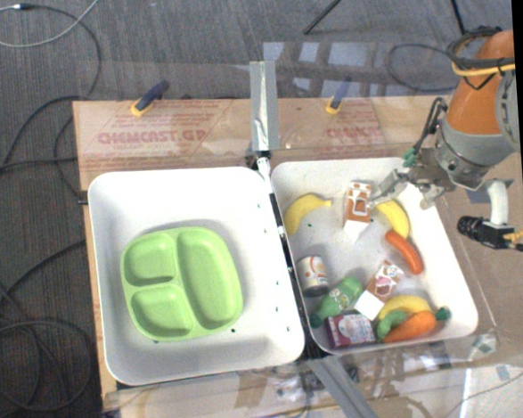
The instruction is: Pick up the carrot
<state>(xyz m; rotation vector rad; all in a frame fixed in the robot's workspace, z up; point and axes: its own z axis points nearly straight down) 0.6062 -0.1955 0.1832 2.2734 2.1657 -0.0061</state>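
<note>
Two shallow white plastic bins with rounded corners sit side by side on a brown board printed with faded red lettering. The left bin [109, 259] holds a glossy lime-green divided plate [183, 281], softly rectangular with three moulded compartments.

The right bin [458, 270] carries a jumble of toy food. The carrot [414, 325] lies near the bin's front right corner: a short, smooth orange cone with a stubby green top [442, 313] pointing toward the right wall. It rests on its side, tip toward the left, touching a yellow banana [404, 306] just behind it and a maroon pouch [349, 330] close on its left. A second banana [305, 211] curves at the back left, and a third yellow piece [394, 217] sits near the back right, just above a long glossy orange-red pepper-like piece [406, 251]. A small orange-and-white carton [358, 202] stands at the back, a little white can [312, 271] by the left wall, a dark green bottle [337, 298] lies slanted, and a small red-and-white carton [387, 279] sits mid-bin.

The grey arm with its orange band [476, 113] reaches in from the right. The gripper [396, 185] hangs over the back right of that bin, well apart from the carrot, its thin metal fingers spread apart with nothing between them.
</note>
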